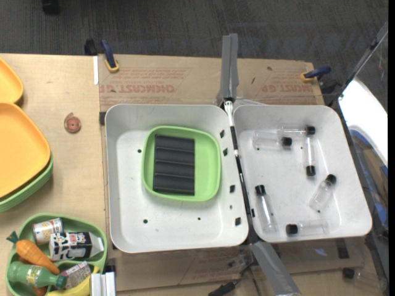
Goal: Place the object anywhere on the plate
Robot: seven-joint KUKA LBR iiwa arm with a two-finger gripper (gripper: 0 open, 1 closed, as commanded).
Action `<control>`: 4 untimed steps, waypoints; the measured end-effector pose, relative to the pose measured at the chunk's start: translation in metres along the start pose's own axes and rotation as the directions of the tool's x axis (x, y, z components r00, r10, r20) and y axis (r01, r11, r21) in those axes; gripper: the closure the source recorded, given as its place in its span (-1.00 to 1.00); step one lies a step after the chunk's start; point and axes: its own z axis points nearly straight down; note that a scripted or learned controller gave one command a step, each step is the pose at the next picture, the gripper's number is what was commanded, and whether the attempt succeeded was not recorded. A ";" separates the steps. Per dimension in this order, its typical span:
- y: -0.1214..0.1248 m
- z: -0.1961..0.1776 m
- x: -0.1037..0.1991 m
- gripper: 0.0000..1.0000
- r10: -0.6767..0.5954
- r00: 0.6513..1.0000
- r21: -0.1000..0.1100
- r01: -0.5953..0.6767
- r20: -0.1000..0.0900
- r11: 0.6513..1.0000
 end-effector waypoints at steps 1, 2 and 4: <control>0.000 0.001 -0.020 -1.00 0.185 0.983 0.001 -0.185 0.001 0.983; 0.004 0.000 -0.024 -1.00 0.319 0.948 0.001 -0.319 0.000 0.948; 0.004 0.001 -0.024 -1.00 0.559 0.829 0.001 -0.559 0.001 0.829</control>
